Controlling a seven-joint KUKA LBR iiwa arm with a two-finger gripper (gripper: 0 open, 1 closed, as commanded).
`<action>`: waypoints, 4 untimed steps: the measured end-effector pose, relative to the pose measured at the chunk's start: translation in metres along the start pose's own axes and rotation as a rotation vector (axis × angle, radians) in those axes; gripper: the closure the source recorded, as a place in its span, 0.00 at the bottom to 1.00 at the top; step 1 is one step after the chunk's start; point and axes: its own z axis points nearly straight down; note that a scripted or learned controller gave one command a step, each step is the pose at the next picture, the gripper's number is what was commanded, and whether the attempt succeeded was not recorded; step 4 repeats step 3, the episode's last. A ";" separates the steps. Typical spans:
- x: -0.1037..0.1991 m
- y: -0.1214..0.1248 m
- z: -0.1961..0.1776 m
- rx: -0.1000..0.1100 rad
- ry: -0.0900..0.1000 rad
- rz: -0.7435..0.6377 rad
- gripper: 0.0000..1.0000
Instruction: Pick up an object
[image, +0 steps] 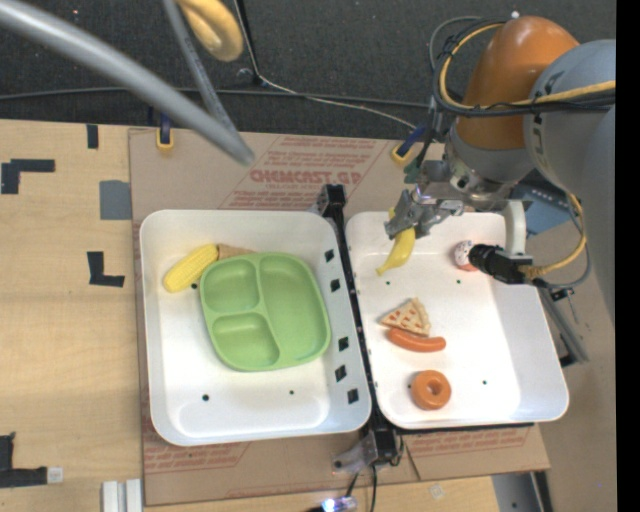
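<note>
Pincer (412, 222) grips the small yellow plastic banana (398, 252) by its top, so it dangles over your right white bin (520, 330), far-left corner.

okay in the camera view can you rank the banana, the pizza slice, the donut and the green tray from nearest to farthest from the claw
From the claw:
1. Banana, right at the claw, hanging just below it over the right bin's upper left.
2. Pizza slice, middle of the right bin.
3. Donut and green tray are too close to call; the donut lies at the right bin's lower part, the tray in the left bin.
</note>
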 end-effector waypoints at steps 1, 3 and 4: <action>0.053 -0.014 0.017 0.003 -0.001 0.001 1.00; 0.149 -0.044 0.028 0.003 -0.001 0.000 1.00; 0.149 -0.044 0.028 0.003 -0.001 0.000 1.00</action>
